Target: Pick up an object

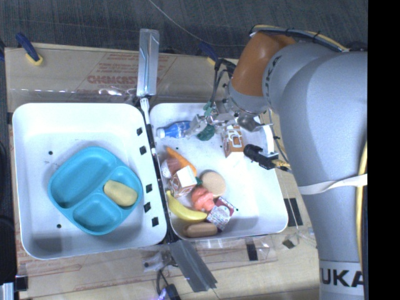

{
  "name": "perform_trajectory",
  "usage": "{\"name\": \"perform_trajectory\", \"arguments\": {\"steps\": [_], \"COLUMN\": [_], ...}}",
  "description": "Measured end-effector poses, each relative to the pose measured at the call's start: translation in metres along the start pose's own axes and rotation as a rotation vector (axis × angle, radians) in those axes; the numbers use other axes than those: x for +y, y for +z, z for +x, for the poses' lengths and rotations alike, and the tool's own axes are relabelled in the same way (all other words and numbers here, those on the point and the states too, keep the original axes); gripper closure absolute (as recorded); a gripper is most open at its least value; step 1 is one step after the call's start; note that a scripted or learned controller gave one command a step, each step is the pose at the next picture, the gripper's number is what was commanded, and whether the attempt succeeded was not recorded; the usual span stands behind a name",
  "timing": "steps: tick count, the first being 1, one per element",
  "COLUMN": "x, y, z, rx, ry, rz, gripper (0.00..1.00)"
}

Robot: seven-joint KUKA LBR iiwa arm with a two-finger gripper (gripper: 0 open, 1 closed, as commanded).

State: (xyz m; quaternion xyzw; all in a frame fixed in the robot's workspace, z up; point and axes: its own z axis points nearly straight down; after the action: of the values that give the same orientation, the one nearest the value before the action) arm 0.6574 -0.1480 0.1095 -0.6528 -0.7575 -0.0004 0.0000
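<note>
Clear plastic with a blue label and a white cap: a small bottle [175, 130] lies on its side at the far end of the right bin [275, 195], cap pointing toward the divider between the two bins. The gripper [209, 122] sits just beside the bottle's other end, low over the bin floor; it is a tangle of metal and a green-tinted part from this angle, so whether it is open or closed cannot be told, and nothing can be seen held in it. The grey arm [312, 105] comes in from the right, its orange band above the wrist.

Nearer the camera in the same bin is a heap. It has a carrot [180, 159], a small box [185, 179], a pale round fruit [213, 182], a red fruit [202, 199], a banana [183, 210], a dark red packet [220, 214] and a sausage [201, 230], most of them touching one another and well apart from the bottle.

The left bin [25, 167] holds a blue divided plate [75, 180] with a yellow lump [120, 193] resting in one compartment.
</note>
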Motion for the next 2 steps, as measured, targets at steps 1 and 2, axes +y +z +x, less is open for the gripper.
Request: {"name": "perform_trajectory", "arguments": {"steps": [1, 2], "x": [-0.006, -0.017], "y": [-0.042, -0.009], "z": [-0.045, -0.049], "rx": [-0.002, -0.009], "ry": [-0.150, 0.047], "rz": [-0.002, -0.024], "gripper": [0.00, 0.00]}}
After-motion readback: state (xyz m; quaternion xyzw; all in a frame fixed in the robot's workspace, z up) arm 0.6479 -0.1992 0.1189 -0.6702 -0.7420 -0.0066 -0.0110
